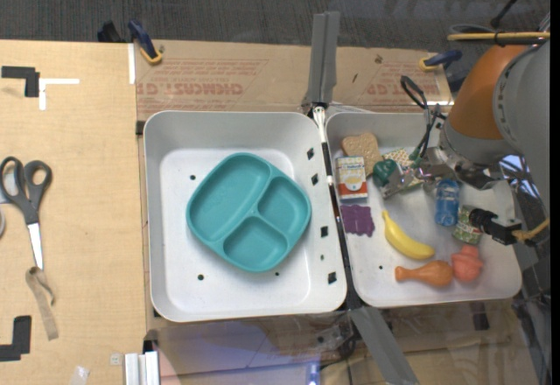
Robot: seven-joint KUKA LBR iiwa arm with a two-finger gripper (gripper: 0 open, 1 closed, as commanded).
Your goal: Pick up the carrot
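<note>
Grey arm (525, 103) with orange band (477, 99), entering from right edge of frame, upper right. Wrist angled down and leftward. Gripper (395, 184) at centre right of frame, metallic, pointing left and low. Finger state unclear.

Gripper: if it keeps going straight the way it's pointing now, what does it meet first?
The gripper points left across the right bin, so it likely meets the dark green item first, then the small carton; depth is unclear.
</note>
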